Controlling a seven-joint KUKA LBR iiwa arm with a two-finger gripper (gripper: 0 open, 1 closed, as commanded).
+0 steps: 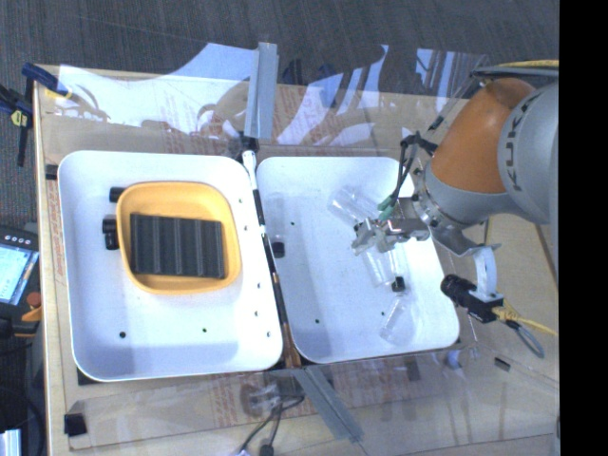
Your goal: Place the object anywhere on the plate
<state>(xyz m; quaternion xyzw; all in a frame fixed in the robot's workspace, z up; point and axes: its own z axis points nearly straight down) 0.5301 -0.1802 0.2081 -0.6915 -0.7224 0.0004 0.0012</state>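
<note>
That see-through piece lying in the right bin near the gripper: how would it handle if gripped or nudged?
The clear plastic piece looks thin and hollow, so probably light and easily shoved across the right bin. Its glossy surface suggests it may slip from the gripper. Being transparent against white, its edges are hard to make out, so I cannot tell whether it would roll.

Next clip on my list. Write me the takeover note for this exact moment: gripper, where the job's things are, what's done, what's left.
Gripper: low over the right bin, toward its far right side; whether it holds anything cannot be told.
Object: some clear, see-through items lie in the right bin near the gripper, hard to make out against the white.
Plate: yellow, in the left bin, with a dark ridged insert on it.
Done: nothing placed on the plate yet.
Left: secure an object from the right bin, carry it across to the left bin, set it on the plate.
</note>
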